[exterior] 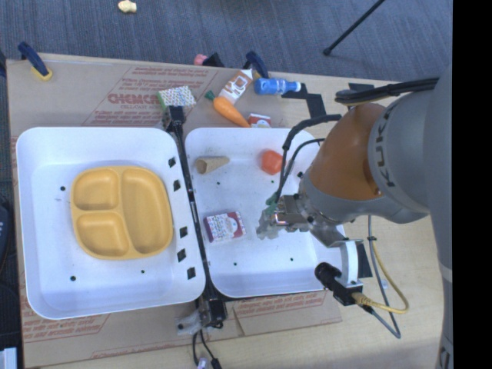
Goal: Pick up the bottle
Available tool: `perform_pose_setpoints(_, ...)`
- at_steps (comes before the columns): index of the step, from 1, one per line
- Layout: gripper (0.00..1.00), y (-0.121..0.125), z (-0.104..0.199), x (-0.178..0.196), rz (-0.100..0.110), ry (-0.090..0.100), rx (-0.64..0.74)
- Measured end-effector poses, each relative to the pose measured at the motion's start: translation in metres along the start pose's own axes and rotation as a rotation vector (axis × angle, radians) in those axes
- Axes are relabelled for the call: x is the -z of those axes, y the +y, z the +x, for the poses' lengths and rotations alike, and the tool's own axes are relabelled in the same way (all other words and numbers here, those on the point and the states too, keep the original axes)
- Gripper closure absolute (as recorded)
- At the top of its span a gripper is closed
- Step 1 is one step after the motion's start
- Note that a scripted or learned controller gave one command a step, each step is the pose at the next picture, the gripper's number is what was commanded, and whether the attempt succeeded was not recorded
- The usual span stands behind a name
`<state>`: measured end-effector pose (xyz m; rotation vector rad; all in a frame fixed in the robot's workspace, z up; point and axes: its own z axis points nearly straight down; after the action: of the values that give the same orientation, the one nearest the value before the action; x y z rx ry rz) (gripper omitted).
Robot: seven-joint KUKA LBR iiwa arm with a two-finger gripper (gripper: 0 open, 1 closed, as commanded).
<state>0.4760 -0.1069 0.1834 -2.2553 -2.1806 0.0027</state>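
A small blue bottle lies on its side on the cardboard behind the right bin. Beside it to the left lies a white bottle with an orange label. My gripper hangs low over the middle of the right bin, well in front of both bottles. It sits just right of a small red-and-white packet. The grey and orange wrist covers the bin's right side.
In the right bin lie a tan cone and an orange-red ball. A carrot and a small red box rest behind the bin. The left bin holds a yellow divided plate.
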Motion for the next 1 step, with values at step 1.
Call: perform_pose_setpoints(1,1.0,0.0016,-0.059,-0.0423,0.001,0.0,-0.06)
